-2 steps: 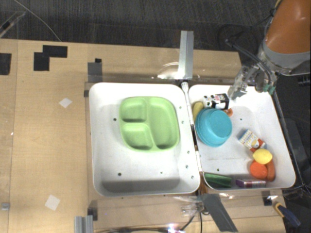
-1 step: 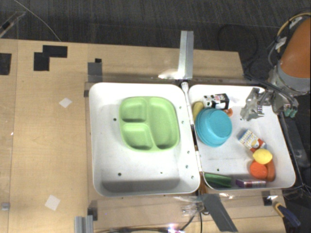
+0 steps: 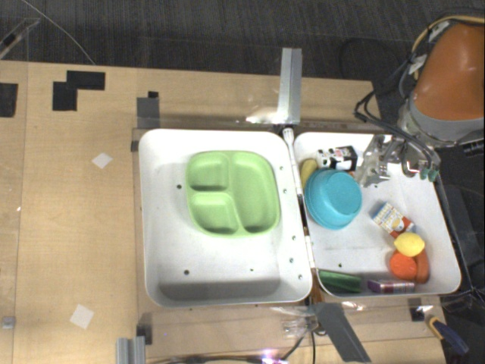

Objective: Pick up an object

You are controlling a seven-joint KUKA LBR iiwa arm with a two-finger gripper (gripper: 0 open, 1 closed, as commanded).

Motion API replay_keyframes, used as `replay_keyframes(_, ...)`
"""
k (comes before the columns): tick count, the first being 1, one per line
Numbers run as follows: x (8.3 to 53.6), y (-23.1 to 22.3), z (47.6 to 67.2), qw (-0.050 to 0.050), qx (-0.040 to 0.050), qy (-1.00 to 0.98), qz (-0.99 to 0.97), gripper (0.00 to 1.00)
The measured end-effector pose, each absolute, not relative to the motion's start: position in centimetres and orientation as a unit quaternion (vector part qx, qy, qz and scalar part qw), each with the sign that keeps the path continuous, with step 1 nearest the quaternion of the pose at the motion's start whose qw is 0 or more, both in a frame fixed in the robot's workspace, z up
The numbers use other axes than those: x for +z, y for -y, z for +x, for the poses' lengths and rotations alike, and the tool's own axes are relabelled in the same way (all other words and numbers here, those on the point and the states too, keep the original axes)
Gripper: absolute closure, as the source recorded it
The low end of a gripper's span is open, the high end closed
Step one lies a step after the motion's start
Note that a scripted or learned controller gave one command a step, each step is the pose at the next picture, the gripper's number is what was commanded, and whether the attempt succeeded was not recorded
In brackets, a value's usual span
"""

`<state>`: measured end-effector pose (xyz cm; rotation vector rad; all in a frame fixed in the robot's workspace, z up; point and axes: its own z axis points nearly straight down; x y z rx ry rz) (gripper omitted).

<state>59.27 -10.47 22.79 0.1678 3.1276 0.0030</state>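
Hovering over the back part of the right bin (image 3: 447, 275), the end effector (image 3: 377, 167) hangs just beside the blue bowl (image 3: 334, 198), on the side toward the arm, and whether it is apart or together I cannot tell, since the metal parts blur into one another at this slant. Nothing is visibly caught in it, so I judge the pick not yet made. The candidates all crowd this one bin: the bowl lies tilted against the dividing wall, a yellowish item (image 3: 308, 171) is wedged behind it, a small black-and-white object (image 3: 338, 158) sits at the back edge, and a patterned packet (image 3: 389, 218), a yellow fruit (image 3: 410, 244) and an orange one (image 3: 405, 265) cluster toward the near right corner, with a green vegetable (image 3: 339, 281) and a purple pen-like thing (image 3: 389, 285) lying along the front wall. The left bin (image 3: 163, 203) carries a green divided plate (image 3: 231, 192), well apart from the arm. The bowl looks the nearest target, yet its tilted, rounded rim would likely slip, so a descent near its edge calls for care.
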Motion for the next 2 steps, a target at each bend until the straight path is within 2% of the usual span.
replay_keyframes(2,25.4,10.5,59.8,0.015,0.0002,-0.999,0.052,1.0)
